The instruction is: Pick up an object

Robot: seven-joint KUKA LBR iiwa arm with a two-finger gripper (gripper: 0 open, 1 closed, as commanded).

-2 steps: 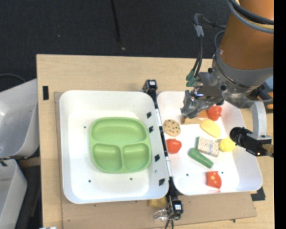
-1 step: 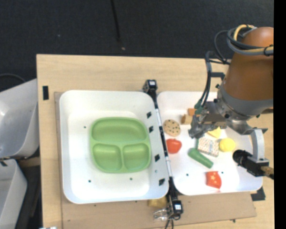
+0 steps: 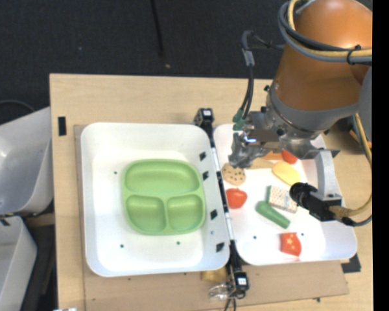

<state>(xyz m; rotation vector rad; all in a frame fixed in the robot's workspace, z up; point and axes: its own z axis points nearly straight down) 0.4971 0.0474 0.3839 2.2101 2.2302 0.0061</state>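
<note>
A green divided plate [image 3: 163, 195] lay in the left bin [image 3: 91, 238]. In the right bin [image 3: 330, 248], the gripper [image 3: 238, 159] hung just above a round speckled cookie [image 3: 233, 173]; its state could not be told. Rightward lay a red tomato [image 3: 236, 197], green stick [image 3: 273, 214], and red piece [image 3: 290, 243].

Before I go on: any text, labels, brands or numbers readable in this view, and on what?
None can be read.
The speckled block in the right bin bears small marks, too blurred to tell if they are print.
The round cookie under the tool shows dots, not letters.
The green tray in the left bin is plain.
</note>
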